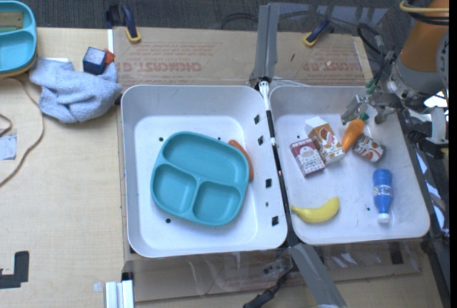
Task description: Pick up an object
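The right bin (407, 228) holds several objects: an orange carrot (352, 135), two small cartons (323, 140) (307, 157), a brown-and-white packet (368, 149), a blue bottle (383, 192) and a yellow banana (316, 211). My gripper (365, 111) hangs at the bin's back right, just above and behind the carrot's top end. I see nothing held in it. The arm's orange band (423, 38) rises at the right edge.
The left bin (143, 121) carries a teal divided plate (200, 178) with an orange item (244, 156) tucked at its right rim. Left of the bins lie a grey cloth (75, 92), a blue cube (94, 60) and a teal tray (14, 35).
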`<state>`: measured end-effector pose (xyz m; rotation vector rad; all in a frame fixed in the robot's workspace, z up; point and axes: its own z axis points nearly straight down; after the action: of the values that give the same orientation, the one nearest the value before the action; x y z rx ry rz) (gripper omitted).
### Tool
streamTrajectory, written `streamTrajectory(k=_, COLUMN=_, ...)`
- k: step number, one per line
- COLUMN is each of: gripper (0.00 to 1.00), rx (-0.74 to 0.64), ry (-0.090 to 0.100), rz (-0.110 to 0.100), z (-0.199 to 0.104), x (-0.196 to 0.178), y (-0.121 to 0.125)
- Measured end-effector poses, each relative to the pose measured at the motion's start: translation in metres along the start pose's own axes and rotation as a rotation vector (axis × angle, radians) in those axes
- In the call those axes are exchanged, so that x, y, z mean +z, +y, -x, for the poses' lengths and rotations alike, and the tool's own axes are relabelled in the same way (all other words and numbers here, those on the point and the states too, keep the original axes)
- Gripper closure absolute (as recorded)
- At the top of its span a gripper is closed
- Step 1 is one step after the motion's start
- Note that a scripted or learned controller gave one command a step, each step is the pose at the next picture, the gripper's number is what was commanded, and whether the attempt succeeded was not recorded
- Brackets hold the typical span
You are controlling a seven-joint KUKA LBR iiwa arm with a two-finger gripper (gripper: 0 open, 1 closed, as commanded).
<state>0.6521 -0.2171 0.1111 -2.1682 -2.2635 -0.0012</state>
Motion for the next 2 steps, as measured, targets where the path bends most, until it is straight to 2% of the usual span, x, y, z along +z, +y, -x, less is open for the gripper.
streamTrajectory(k=1, gripper=0.0, rx=0.058, ry=-0.006, rz=0.002, z=-0.0235, x=0.021, y=-0.0222)
streamTrajectory(k=2, gripper=1.0, rx=0.055, ry=-0.008, rz=0.002, z=-0.0231, x=0.0121, y=-0.0219)
